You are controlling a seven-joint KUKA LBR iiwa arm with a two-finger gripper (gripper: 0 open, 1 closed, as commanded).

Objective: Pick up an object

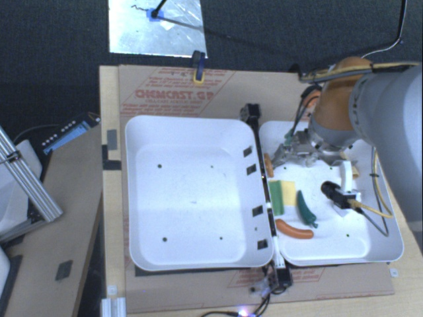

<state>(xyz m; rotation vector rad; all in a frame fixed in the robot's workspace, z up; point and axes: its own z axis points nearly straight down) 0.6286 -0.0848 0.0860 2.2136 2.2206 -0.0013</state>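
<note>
the bench [172,88] wears a sheet of printed cardboard, with dark carpet behind it and a shiny square of foil [157,17] lying further back. from the camera above, two white bins sit side by side: the left bin [192,197] and the right bin [344,243], which holds everything worth picking.

the arm [377,104] leans in from the right and the gripper [295,152] hangs low over the far part of the right bin. from here i cannot tell whether it is released or clenched, and i see nothing caught in it.

the likely targets lie just nearer the camera than the gripper. a yellow and green block [283,195] sits close to the divider, a dark green piece [305,209] lies slanted just beside it, and an orange sausage-shaped piece [294,230] lies nearer the front rim. a small orange piece [268,163] is tucked against the divider wall.

to my eye the block is the safest choice, since it is flat and blunt-edged. the gripper should straddle its narrow width and come straight down, clear of the dark green piece. the small orange piece looks awkward because the wall crowds it.
</note>
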